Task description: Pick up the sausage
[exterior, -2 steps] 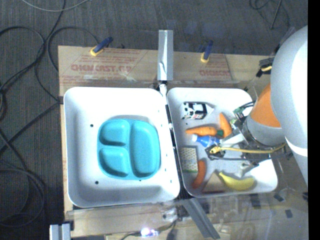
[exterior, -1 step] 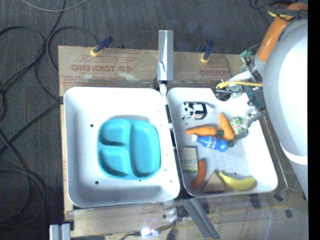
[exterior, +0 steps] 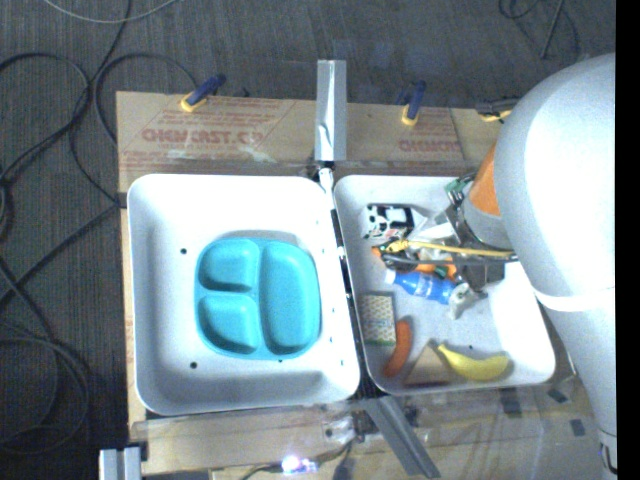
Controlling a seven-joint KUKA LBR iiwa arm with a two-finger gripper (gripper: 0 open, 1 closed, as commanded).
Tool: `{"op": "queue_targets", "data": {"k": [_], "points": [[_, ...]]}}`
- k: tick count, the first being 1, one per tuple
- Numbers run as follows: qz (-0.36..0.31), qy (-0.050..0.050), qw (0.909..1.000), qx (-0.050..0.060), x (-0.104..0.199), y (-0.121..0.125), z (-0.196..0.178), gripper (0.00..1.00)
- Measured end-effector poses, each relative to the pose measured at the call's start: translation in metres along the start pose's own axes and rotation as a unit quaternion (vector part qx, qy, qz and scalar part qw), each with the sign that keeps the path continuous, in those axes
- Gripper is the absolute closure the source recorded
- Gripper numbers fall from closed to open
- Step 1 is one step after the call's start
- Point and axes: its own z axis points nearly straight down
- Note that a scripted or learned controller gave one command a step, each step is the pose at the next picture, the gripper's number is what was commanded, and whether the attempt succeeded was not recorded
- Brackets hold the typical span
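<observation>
Listing by size: arm [exterior: 565, 188] over the right bin's [exterior: 535, 363] right edge, presumably staging a reach; left bin [exterior: 150, 268] holding a blue tray [exterior: 260, 293]; banana [exterior: 475, 365] and sausage [exterior: 400, 346] loose near the right bin's front edge; gripper [exterior: 462, 293], grip state unreadable.

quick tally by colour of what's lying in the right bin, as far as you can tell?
Right bin, what I can make out:
Orange-red: 1, the sausage
Yellow: 1, banana
Blue: 1, bottle-like item
Green/white: 1, sponge
Brown: 1, wedge
Black-and-white: 1, packet
Total: 6. The pile by the gripper is too cluttered to count.
</observation>
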Motion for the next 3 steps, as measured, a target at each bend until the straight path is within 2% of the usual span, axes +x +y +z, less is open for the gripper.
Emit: {"op": "queue_targets", "data": {"k": [1, 2, 3], "points": [[-0.035, 0.003, 0.9994, 0.0, -0.055, -0.023, 0.031, 0.0], [-0.035, 0.002, 0.9994, 0.002, -0.055, -0.023, 0.022, 1.0], [-0.077, 0.004, 0.997, -0.001, -0.071, 0.05, 0.03, 1.0]]}}
